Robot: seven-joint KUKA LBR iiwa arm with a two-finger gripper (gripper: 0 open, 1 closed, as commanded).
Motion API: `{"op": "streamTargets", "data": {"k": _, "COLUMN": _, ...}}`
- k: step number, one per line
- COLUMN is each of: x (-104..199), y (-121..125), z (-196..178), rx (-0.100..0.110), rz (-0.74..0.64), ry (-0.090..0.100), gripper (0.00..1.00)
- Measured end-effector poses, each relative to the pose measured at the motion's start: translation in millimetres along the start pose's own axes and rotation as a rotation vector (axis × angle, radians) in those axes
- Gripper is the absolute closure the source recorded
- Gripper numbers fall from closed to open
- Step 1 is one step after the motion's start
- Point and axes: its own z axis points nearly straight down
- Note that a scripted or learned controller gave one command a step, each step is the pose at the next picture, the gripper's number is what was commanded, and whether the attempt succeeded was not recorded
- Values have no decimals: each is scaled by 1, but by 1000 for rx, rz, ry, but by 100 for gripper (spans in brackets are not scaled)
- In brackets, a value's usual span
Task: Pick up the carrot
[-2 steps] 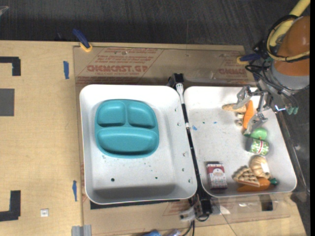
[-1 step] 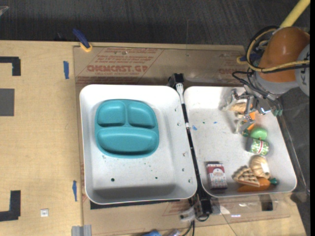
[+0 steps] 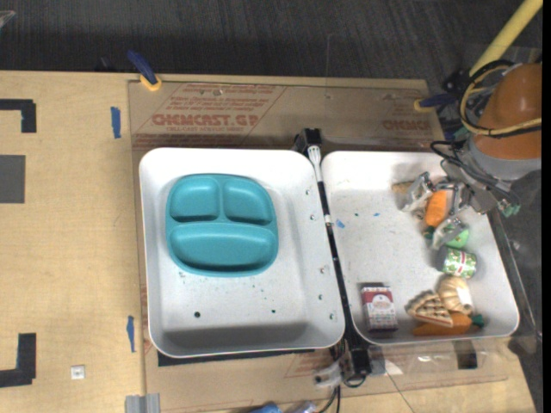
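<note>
1. Standing over the right-hand shallow white bin [image 3: 344, 231], the grey two-finger gripper [image 3: 454, 198] sits low at that bin's far right corner, under the arm's orange band [image 3: 515, 110].
2. Task item: the short orange toy carrot [image 3: 437, 206] lies tilted in the far right part of the right-hand bin. Its surface is plain bright orange. A pale green leafy piece [image 3: 453, 236] sits just beside its near end.
3. Gripper state: the gripper is at or over the carrot, but the clutter there hides the contact. Whether it is spread, pressed together or pinching the carrot cannot be told.
4. Edges: the carrot is near the bin's far wall and right wall. A tan and grey crumpled object [image 3: 411, 193] lies just beside it on the left.
5. Open room: the left and middle floor of the right-hand bin is bare white. The left-hand shallow white bin [image 3: 159, 299] has bare floor in front of its plate.
6. Count, left-hand bin: one teal three-compartment plastic plate [image 3: 222, 224].
7. Count, right-hand bin:
   - one carrot
   - one green and white can [image 3: 459, 262]
   - one small red and white box [image 3: 377, 306]
   - one tan ridged shell-like piece [image 3: 445, 299]
   - one second orange piece with a dark green end [image 3: 449, 323], lying against the near wall under that shell-like piece
</note>
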Motion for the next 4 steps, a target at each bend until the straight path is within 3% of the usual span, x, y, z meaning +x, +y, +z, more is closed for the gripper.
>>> {"op": "streamTargets", "data": {"k": 1, "x": 14, "y": 3, "z": -1, "rx": 8, "rz": 92, "ry": 1, "gripper": 0}}
{"op": "streamTargets", "data": {"k": 2, "x": 100, "y": 38, "z": -2, "rx": 10, "rz": -7, "ry": 2, "gripper": 0}}
{"op": "streamTargets", "data": {"k": 3, "x": 15, "y": 14, "z": -1, "rx": 22, "rz": 196, "ry": 0, "gripper": 0}}
{"op": "streamTargets", "data": {"k": 4, "x": -32, "y": -1, "z": 1, "rx": 8, "rz": 700, "ry": 49, "gripper": 0}}
